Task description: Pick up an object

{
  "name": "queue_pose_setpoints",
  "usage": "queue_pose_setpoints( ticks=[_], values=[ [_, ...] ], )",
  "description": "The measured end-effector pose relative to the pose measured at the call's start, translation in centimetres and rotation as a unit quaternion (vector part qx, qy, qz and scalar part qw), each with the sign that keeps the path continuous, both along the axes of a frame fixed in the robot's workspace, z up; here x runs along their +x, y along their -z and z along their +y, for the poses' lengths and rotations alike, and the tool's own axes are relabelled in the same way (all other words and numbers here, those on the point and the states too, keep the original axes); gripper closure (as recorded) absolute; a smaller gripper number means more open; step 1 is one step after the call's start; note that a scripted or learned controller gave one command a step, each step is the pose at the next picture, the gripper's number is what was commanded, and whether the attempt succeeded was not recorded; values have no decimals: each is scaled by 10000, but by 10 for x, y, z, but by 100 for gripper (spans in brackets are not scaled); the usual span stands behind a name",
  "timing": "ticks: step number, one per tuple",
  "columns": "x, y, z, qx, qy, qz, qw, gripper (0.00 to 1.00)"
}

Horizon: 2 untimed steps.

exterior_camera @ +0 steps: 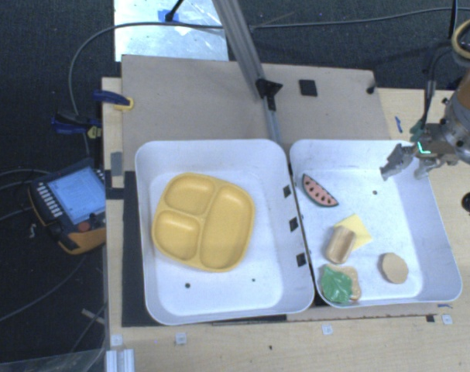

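Note:
The right bin (420, 223) holds several toy foods: a watermelon slice (319, 191), a yellow cheese wedge (356, 230) with a tan bread roll (339, 246) against it, a green leafy piece (337, 284) and a round tan cookie (393, 268). My gripper (407, 163) hovers over the bin's far right corner, well apart from all of them. Its fingers stand spread with nothing between them.
The left bin (153, 285) carries a yellow divided plate (204, 221). A metal pole (238, 33) slants across the cardboard behind the bins. A handheld pendant (70, 204) and cables lie on the floor to the left.

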<state>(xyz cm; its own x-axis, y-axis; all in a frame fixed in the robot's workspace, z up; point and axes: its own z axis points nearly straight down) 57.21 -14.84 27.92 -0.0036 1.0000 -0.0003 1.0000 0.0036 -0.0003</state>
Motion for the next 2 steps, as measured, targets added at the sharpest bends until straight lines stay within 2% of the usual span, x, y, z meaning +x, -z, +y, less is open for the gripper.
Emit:
queue_pose_setpoints(
  ticks=[1,2],
  values=[
    [0,-1,0,-1,-2,-8,10000,0],
    [-3,43,-6,0,12,4,10000,0]
  ],
)
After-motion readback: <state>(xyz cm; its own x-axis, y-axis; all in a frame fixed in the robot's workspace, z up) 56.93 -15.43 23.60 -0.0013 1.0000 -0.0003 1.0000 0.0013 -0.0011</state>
